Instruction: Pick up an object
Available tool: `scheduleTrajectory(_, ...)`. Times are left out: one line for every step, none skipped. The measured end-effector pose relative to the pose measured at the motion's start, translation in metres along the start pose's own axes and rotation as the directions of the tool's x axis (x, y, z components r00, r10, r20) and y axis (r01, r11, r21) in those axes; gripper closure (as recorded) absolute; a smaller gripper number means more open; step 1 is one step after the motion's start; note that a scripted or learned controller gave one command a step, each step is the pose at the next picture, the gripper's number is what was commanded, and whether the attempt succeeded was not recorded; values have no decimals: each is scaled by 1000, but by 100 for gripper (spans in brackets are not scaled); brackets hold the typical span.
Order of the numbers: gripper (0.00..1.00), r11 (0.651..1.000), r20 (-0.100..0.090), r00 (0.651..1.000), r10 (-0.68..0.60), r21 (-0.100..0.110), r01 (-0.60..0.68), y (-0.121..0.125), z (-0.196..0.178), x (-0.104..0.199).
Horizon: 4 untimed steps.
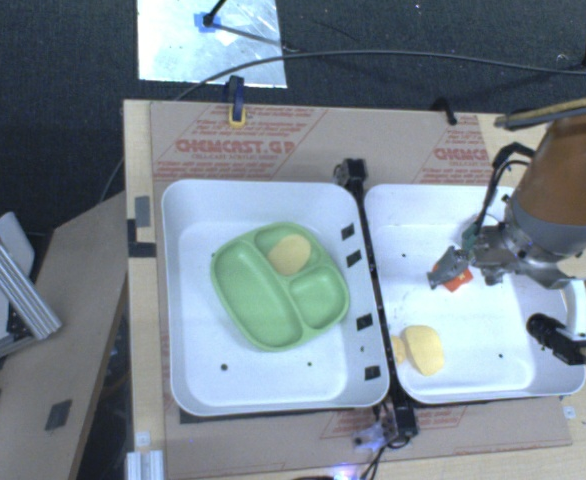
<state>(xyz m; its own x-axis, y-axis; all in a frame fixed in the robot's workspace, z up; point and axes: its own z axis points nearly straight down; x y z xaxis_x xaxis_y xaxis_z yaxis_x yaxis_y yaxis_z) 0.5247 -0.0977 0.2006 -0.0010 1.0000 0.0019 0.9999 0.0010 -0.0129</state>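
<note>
The small orange object (458, 281) sits mid right bin (493, 388), right under your gripper (451, 271) (can't tell what the jaws are doing, too blurry). Drop straight down and centre on it first. The yellow item (423, 349) near the front edge is well apart, so there's plenty of room.

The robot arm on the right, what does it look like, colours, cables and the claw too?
The arm is grey, with a broad orange band above the wrist. Black cables loop along its left side. The claw is dull grey metal, small and angular, with something orange-red right at its tip.
</note>
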Motion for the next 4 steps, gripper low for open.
scheduleTrajectory(0, 1000, 1, 1000, -2, -14, 2, 3, -7, 0)
scheduleTrajectory(0, 1000, 1, 1000, -1, -13, 1, 3, 33, 3)
scheduleTrajectory(0, 1000, 1, 1000, 0, -13, 0, 11, 75, 4)
scheduleTrajectory(0, 1000, 1, 1000, 0, -12, 0, 12, 117, 4)
